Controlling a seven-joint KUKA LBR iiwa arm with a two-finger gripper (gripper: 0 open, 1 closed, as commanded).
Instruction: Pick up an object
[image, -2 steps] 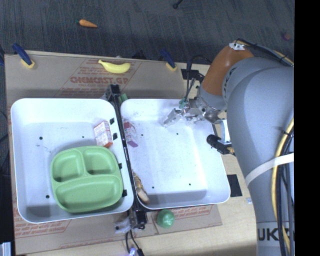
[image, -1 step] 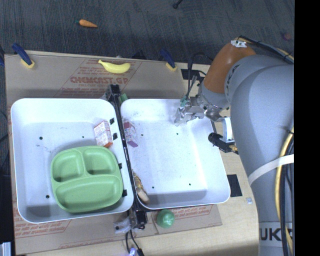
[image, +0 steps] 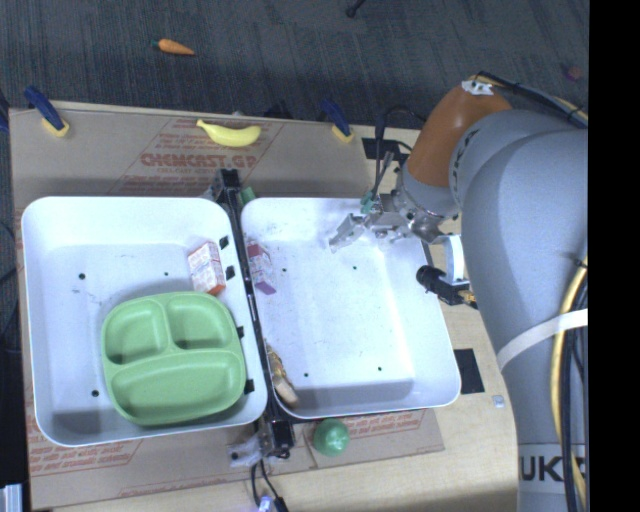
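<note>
Carton (image: 206, 266) — left bin (image: 60, 225) rim, gripper (image: 343, 233) apart

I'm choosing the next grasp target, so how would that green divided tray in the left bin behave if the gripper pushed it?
The green tray looks like stiff moulded plastic, so it would probably slide flat without tipping. Its low, rounded rim may slip from the fingers.

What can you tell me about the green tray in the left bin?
The green tray is a pale green, plastic-looking divided plate with rounded corners: two small compartments along the top and one wide one below. It lies flat and upright on the floor of the left bin, toward its near right corner, close to the right wall. Its compartments look bare.
</note>
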